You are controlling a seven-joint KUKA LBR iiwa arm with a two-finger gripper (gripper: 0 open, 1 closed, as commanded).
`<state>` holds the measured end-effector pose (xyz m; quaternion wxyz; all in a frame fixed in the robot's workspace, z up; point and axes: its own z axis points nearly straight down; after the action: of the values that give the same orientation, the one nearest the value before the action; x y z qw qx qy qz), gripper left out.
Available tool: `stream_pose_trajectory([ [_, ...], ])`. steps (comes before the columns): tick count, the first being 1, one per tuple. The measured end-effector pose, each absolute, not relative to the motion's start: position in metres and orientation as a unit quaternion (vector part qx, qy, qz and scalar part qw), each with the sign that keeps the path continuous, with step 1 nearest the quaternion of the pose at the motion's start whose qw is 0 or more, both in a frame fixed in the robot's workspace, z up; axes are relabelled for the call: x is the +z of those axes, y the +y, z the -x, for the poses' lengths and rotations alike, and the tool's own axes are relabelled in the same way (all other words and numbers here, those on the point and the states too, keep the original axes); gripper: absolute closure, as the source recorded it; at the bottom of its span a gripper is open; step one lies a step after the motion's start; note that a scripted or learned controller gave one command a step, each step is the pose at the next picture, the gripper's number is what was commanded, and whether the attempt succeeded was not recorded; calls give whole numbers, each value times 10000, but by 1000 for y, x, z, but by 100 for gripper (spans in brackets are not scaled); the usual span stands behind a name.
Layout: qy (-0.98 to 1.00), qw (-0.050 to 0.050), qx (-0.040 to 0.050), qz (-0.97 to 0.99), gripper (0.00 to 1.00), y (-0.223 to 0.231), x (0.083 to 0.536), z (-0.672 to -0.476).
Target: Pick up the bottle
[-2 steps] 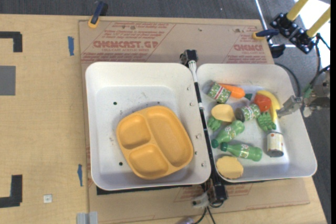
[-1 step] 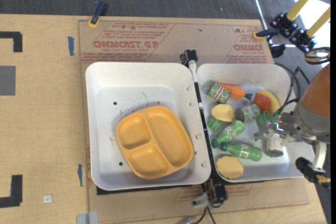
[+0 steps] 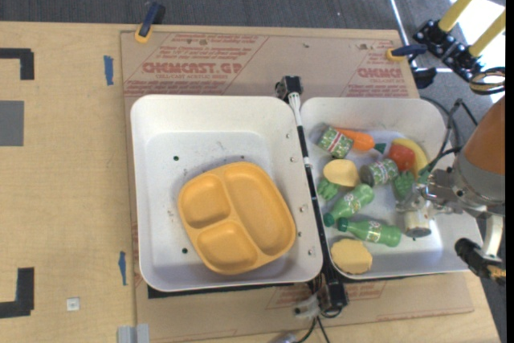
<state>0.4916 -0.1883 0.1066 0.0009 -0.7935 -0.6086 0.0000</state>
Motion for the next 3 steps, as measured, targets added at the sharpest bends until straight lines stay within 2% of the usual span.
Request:
stream_pose_trajectory([
  [1,-6083,10,0,7937,0,-188,106,-492],
  [2,-5232,-51,-9,8522,0,-126,89,-511],
  [3,-4242,-74,-56,9055,0,-98,90,-484],
])
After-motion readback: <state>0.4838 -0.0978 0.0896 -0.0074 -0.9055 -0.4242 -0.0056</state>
